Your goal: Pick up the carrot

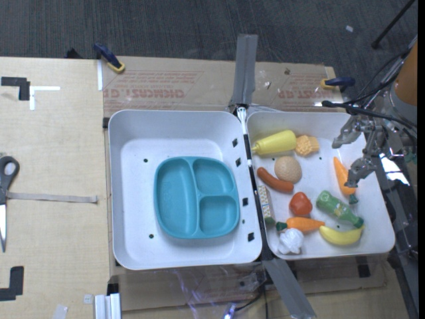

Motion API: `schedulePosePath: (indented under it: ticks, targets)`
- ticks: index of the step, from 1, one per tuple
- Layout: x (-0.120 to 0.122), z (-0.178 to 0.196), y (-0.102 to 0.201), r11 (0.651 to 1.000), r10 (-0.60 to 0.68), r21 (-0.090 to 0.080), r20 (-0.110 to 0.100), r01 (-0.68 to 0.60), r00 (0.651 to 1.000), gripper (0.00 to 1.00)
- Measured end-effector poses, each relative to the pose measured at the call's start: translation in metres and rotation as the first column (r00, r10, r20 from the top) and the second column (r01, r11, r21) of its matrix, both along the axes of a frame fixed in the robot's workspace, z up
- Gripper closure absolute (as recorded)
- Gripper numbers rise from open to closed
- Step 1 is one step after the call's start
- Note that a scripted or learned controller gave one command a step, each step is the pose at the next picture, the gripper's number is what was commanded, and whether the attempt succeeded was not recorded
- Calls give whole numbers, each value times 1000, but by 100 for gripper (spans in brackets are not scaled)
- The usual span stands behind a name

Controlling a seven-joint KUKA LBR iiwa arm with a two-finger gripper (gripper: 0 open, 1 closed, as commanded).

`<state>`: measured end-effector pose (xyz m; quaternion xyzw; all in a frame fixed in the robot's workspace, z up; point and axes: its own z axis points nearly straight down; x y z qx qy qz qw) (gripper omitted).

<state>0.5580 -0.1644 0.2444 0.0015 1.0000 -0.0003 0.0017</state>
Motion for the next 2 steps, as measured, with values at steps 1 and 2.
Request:
schedulePosePath:
  ticks: [1,2]
  targets:
    - [38,-80,-36,982,-189,1,0,189,982,0]
    - [45,-151,-57,982,-189,0,0,189,982,0]
